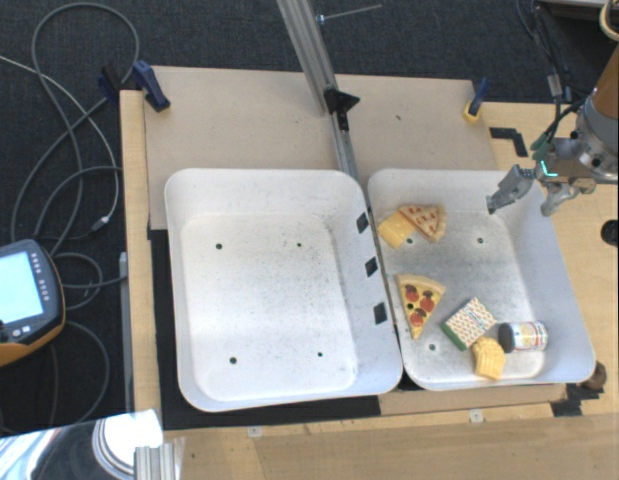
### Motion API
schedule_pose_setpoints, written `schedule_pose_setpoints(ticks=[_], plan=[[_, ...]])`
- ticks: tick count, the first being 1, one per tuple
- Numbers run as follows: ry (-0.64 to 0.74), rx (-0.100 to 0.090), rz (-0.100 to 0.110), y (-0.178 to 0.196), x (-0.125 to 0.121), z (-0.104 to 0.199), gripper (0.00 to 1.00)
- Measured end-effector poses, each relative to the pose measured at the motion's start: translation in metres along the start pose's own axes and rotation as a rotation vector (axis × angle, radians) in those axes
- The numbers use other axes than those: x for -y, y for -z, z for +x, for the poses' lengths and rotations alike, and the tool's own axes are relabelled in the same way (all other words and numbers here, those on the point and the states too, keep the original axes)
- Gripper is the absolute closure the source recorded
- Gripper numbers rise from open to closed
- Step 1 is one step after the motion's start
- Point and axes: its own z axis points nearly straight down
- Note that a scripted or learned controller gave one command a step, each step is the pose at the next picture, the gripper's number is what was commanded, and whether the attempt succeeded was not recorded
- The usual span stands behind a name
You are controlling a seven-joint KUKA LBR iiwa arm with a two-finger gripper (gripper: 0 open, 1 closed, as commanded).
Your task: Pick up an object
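Note:
My gripper (529,194) hangs open over the far right corner of the right bin (549,258), with nothing between its fingers. In that bin lie a pizza slice with a yellow piece beside it (413,224) near the back left, and a second pizza slice (420,303) at the left centre. A green-edged patterned box (469,322), a small yellow toy (489,358) and a little jar with a black lid (524,337) sit by the front right. All of these objects lie apart from the gripper, to its left and toward the front.
The left bin (264,288) sits beside the right one, with black clips (373,268) along the shared edge. A metal post (309,48) slants up at the back centre. Blue clamps (149,83) hold the bench board. A teach pendant (19,298) lies far left.

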Motion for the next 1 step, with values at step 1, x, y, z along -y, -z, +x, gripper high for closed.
schedule_pose_setpoints(ticks=[1], plan=[[0.001, 0.001, -0.005, 0.0031, -0.0009, 0.0002, 0.00]])
